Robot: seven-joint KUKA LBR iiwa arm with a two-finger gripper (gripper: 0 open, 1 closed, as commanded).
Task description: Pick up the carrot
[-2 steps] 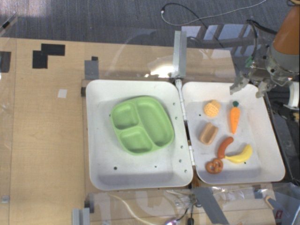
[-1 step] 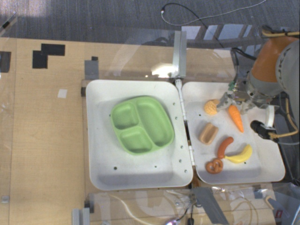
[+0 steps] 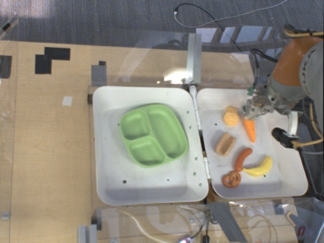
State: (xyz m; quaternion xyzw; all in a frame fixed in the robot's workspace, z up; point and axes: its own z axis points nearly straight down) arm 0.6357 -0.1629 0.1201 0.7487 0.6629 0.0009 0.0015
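A: The gripper (image 3: 251,110) hangs over the far part of the right bin (image 3: 288,184), a small grey metal cluster below the arm's orange band (image 3: 289,65). Its tips sit right at the top end of the carrot (image 3: 250,128). Whether the fingers are spread or closed on anything cannot be told; they are too small and blurred against the white plastic.

B: And the carrot itself?

A: It lies flat on the floor of the right bin, a smooth orange cone, thick end far, point toward the near side. Just to its left sits a corn cob (image 3: 231,117), yellow and knobbly, rounded like a short stub.

B: What else shares that bin?

A: A tan bread roll (image 3: 225,144), oblong and matte, lies near the dividing wall. Nearer still is a red sausage (image 3: 242,157), glossy and slightly curved, touching a curved yellow banana (image 3: 258,167) on its right. A brown pretzel (image 3: 232,179), looped and round, rests just beside the sausage's near end.

B: The left bin?

A: The left bin (image 3: 109,186) is a shallow white tray with rounded corners. It holds a green plastic plate (image 3: 153,134), smooth, rounded-square, divided into three compartments and turned at a slant.
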